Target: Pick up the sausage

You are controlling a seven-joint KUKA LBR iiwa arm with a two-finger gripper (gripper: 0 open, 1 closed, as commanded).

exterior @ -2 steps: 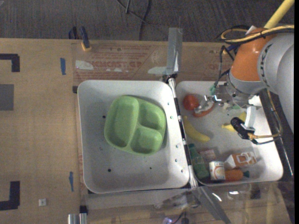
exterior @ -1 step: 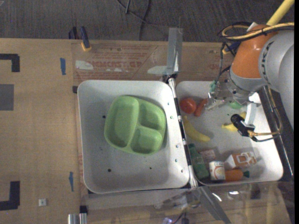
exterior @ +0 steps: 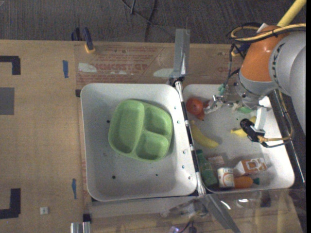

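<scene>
Left bin (exterior: 97, 178): green plate (exterior: 141, 129).
Right bin (exterior: 282, 174): tomato (exterior: 195, 106), banana (exterior: 204, 138), carton (exterior: 250, 166).
Tool (exterior: 214, 103): by tomato; grip state cannot be told.

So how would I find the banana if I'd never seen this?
Look in the right bin, the one the arm reaches into. Along its left wall lies the banana, just below a red tomato. It is the long, curved yellow thing there.

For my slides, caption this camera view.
KUKA arm's end effector hovers beside a tomato in the right bin.
</scene>
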